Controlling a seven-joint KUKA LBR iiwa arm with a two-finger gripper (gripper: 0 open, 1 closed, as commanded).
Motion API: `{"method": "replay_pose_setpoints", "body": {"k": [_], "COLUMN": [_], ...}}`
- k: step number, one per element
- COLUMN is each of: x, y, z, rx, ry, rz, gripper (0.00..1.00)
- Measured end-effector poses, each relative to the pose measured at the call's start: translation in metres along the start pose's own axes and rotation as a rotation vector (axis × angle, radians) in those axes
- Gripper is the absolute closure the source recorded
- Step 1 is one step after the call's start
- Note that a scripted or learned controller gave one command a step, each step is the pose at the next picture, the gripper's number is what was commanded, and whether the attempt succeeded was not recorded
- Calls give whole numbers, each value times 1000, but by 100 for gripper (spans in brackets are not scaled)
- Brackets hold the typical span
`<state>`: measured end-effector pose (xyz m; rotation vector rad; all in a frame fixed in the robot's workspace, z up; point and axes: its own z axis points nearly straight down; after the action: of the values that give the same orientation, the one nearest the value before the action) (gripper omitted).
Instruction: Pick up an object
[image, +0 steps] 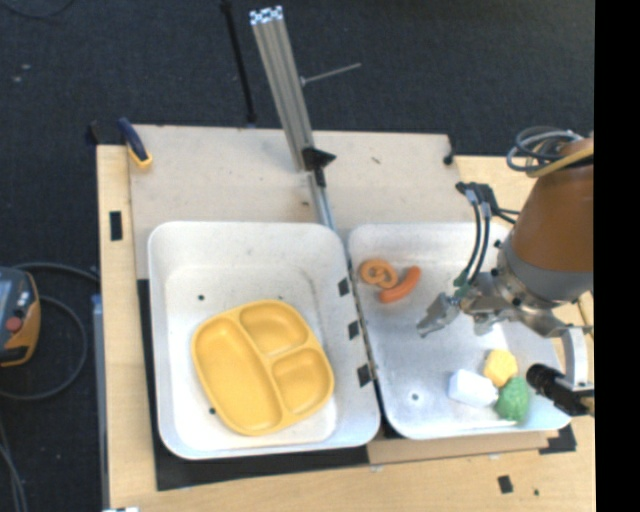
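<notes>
Two white bins sat side by side. Gripper (440, 316) hovered mid-right of frame over right bin (400, 262), fingers spread, nothing between. Orange toy (389, 280) lay upper left of it; yellow tray (262, 365) filled left bin (180, 250).

Bright even light, soft shadows, slight blur.

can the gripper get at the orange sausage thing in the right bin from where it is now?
Probably yes. The gripper sits over the right bin, and the orange piece lies just beyond it on bare floor, touching a small round piece. Nothing lies between them; the bin wall beside them may crowd the fingers.
</notes>
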<state>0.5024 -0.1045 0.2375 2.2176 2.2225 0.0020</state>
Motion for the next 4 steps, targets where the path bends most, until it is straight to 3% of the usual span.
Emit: {"method": "replay_pose_setpoints", "body": {"k": [2,3,4], "x": [9,8,7], "y": [-9,-8,-6], "z": [106,138,125], "rx": [6,2,-4], "ry": [1,-1,-1], "rz": [3,3,9], "gripper": [0,0,100]}}
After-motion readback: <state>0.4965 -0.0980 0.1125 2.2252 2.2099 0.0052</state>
